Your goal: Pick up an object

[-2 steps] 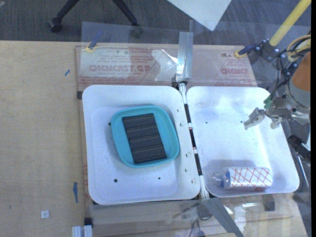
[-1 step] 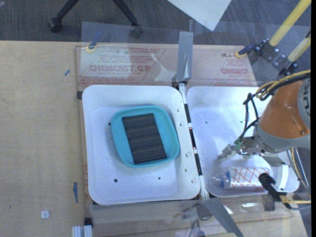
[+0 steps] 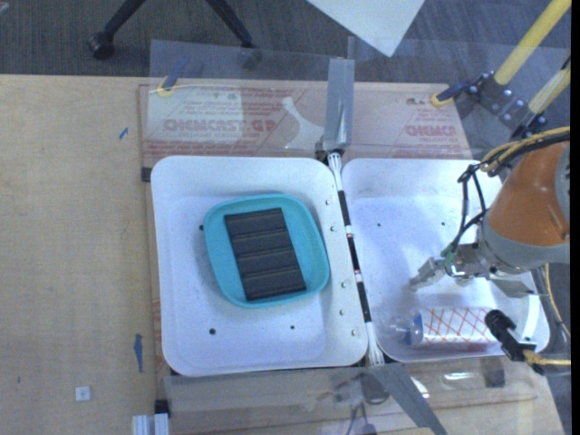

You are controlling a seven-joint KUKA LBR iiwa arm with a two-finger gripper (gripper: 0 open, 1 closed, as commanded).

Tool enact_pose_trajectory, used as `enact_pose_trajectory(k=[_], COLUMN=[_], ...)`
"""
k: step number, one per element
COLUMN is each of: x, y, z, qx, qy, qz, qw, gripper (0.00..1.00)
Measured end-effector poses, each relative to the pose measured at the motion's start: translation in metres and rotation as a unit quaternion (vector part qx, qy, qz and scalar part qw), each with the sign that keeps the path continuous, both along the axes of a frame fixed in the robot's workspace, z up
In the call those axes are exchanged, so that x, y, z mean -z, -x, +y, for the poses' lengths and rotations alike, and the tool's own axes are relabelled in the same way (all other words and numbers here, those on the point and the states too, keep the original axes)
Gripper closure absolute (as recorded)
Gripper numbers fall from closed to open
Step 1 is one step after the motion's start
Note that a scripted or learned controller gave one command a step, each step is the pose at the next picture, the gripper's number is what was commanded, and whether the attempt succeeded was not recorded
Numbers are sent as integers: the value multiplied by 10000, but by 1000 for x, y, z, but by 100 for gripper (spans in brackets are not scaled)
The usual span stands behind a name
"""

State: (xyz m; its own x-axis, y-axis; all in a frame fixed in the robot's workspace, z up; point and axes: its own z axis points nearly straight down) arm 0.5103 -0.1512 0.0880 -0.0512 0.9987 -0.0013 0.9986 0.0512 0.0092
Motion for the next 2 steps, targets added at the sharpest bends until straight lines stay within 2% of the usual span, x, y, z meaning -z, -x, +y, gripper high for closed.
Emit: enact_pose_trajectory(k=[1,2], x=[-52,-28], y=[1,31], z=[-70,-1], qx=[1449,1388], qy=[-30,-13], qz=[48,62], qw=[9894,9903], gripper=[0,0])
